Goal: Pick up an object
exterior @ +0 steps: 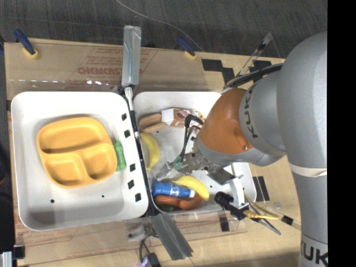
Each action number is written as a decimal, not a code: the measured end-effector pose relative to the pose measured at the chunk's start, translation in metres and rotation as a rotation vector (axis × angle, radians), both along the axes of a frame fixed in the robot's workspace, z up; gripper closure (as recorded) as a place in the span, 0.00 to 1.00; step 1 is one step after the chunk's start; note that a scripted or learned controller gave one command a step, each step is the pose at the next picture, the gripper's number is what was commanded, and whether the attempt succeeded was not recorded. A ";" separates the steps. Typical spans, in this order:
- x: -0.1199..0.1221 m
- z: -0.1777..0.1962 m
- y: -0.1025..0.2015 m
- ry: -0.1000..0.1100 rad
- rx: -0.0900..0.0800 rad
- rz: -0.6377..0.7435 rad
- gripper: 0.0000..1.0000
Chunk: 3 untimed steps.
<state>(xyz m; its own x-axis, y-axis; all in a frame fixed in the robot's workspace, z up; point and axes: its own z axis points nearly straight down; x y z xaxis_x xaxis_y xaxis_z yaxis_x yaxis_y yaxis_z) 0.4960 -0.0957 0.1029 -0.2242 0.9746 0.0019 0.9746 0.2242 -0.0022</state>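
Reaching down into the right-hand shallow white bin (167,100), the grey arm with its orange wrist band (225,128) covers most of the two-finger gripper (186,161); whether it is wide, narrow or holding anything cannot be told from this view. The gripper sits low over the bin's middle, just above the clutter, which suggests a descent toward a pick.

Nearest below it lies a yellow plastic banana (193,186), touching a blue cylindrical bottle with a white label (172,191); a dark red sausage-shaped item (181,203) lies against the front wall. These are the likeliest candidates. A yellow rounded object (149,149) rests against the left wall, with a tan bread-like roll (150,121) and a small printed packet (179,115) toward the back.

Crowding is the main obstruction: the items touch, so fingers may strike a neighbour.

The left-hand white bin (22,166) holds a yellow compartment tray (75,149) with a green item (119,156) at its right edge.
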 end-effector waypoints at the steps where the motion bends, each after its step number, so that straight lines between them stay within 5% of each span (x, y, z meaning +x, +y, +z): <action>1: -0.019 0.071 -0.094 -0.006 -0.004 -0.034 0.00; 2: -0.018 0.117 -0.081 -0.005 -0.002 -0.028 0.00; 3: -0.018 -0.011 -0.027 -0.003 0.001 0.016 0.00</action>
<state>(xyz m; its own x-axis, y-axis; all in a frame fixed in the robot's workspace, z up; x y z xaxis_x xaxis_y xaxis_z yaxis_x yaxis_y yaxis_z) 0.4779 -0.1225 0.0918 -0.2393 0.9709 0.0021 0.9709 0.2393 0.0010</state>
